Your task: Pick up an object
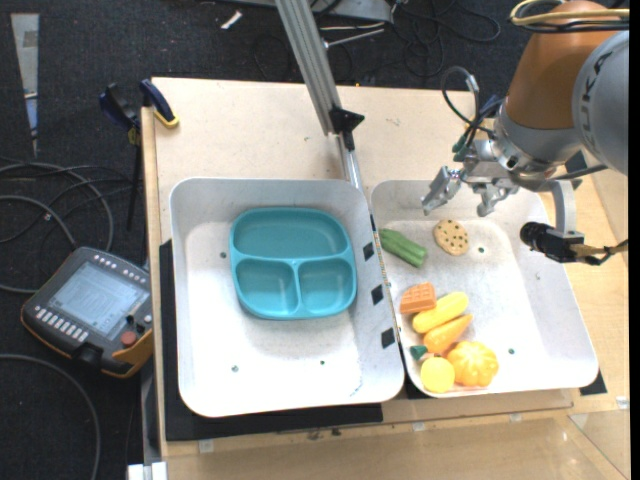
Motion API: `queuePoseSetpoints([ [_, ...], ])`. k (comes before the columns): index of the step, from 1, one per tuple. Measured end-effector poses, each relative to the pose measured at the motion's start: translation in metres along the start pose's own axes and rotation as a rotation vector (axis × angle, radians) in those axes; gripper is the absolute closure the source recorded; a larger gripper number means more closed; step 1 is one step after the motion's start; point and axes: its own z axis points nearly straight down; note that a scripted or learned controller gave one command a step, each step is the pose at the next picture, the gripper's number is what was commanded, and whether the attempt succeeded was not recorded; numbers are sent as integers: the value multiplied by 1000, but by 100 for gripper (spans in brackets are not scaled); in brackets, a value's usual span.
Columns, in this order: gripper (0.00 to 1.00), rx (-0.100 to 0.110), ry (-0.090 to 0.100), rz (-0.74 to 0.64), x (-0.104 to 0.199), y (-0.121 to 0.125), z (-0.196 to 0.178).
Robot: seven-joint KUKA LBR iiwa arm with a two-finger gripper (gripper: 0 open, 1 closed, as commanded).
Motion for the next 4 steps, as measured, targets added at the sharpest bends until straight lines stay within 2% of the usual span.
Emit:
queuePoseSetpoints([
  [1,0,0,0,1,0,0,0],
  [2,0,3,-1,2,1,-2,43],
  [3,0,5,0,2,1,4,105],
  [4,0,-6,-3,3,0,6,126],
])
